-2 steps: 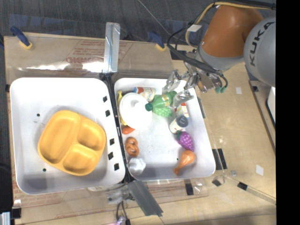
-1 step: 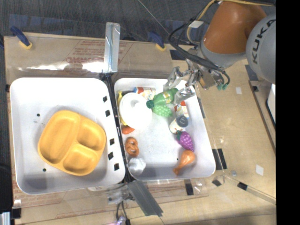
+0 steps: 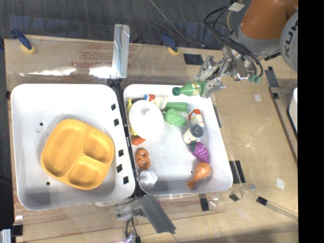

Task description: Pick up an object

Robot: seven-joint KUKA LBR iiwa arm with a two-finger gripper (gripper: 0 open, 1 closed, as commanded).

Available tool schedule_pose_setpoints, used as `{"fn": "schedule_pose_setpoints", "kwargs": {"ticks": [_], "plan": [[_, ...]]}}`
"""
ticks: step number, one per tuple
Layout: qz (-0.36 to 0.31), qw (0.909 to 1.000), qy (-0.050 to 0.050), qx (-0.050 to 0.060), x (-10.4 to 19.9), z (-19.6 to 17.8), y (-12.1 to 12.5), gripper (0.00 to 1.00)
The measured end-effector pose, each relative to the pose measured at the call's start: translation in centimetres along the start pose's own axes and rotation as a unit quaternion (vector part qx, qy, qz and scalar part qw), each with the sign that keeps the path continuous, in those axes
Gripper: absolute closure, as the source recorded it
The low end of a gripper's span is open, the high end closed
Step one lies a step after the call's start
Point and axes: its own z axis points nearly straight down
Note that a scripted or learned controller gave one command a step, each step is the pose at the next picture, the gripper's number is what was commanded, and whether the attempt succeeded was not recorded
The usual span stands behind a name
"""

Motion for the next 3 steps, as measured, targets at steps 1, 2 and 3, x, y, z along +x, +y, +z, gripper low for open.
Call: {"fn": "schedule_pose_setpoints", "kwargs": {"ticks": [1,2,3], "plan": [[0.045,0.9990,0.006,-0.003,4.3,11.0,6.9,1.00],[0.096,0.9954,-0.003,0.001,-0.1,-0.8,0.4,1.00],[0.187,0.9824,0.003,-0.001,2.9,4.9,5.3,1.00]]}}
